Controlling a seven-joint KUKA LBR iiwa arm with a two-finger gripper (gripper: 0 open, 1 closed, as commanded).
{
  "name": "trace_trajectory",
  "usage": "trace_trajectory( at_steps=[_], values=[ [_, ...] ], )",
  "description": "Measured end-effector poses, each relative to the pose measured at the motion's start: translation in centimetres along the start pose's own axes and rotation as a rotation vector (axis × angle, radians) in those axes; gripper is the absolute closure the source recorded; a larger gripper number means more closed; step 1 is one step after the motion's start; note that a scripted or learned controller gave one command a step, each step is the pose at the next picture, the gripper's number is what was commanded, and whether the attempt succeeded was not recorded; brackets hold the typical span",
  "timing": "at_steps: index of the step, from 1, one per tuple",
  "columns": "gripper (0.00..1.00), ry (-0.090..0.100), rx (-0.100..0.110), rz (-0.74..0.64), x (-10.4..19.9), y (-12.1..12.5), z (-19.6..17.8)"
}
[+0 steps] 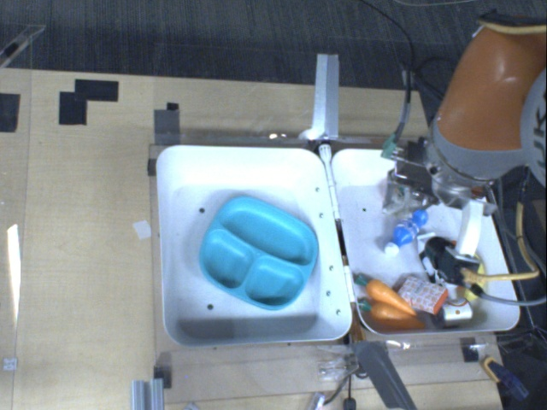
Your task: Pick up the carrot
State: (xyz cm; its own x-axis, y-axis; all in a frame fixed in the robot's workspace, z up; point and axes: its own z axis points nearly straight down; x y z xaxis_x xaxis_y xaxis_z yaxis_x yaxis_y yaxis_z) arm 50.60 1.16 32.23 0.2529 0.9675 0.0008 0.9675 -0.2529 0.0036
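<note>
Carrot near right bin's front, seemingly ungrasped.

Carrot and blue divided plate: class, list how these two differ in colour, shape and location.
The carrot is orange; the blue divided plate is light blue. The carrot is slim and tapered; the plate is broad, with three compartments. The carrot lies among clutter in the right bin; the plate sits alone in the left bin.

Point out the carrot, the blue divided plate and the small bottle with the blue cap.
carrot (386,295), camera view, middle of its orange body
blue divided plate (256,250), camera view, its central ridge
small bottle (406,229), camera view, its body
</note>
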Motion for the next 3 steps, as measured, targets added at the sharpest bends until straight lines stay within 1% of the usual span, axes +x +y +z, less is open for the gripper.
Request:
trace_trajectory(
  at_steps=[1, 2, 3],
  values=[
    [1.0, 0.002, -0.002, 0.103, 7.1, -0.1, -11.3],
    [1.0, -0.001, 0.003, 0.255, 17.0, -1.8, -7.8],
    [1.0, 0.0, 0.003, -0.043, 15.5, -2.5, 4.2]
  ],
)
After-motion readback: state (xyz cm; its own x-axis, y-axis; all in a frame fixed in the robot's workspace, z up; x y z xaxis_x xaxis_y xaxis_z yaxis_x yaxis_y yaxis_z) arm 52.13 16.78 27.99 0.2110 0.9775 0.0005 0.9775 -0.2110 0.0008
